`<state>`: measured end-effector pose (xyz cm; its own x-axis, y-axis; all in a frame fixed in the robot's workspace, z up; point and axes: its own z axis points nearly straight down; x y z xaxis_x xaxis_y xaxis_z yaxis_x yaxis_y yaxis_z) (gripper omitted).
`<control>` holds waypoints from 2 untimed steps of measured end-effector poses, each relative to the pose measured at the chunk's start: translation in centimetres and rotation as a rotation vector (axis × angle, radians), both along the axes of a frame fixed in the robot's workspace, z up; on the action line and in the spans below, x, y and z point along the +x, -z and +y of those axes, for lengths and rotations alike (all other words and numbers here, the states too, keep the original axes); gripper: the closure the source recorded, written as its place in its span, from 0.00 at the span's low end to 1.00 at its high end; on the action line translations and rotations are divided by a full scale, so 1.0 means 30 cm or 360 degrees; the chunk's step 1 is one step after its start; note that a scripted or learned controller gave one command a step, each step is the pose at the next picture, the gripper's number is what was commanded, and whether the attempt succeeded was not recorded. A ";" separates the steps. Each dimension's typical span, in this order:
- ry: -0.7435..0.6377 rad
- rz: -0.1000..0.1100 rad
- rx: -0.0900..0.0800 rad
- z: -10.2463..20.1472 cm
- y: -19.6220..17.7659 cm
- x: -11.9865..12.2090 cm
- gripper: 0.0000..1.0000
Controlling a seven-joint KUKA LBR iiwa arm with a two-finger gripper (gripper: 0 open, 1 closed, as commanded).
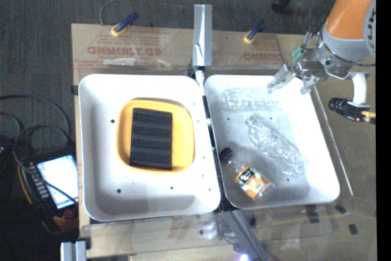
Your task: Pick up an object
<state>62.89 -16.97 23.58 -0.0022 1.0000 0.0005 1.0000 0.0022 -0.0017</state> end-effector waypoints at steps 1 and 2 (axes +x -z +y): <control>-0.0142 0.0001 -0.0002 -0.012 0.258 -0.067 0.00; 0.0022 0.0001 -0.0003 -0.060 0.420 -0.206 0.00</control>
<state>56.70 -18.77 10.99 0.0120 0.9999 -0.0014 0.9999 -0.0120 -0.0023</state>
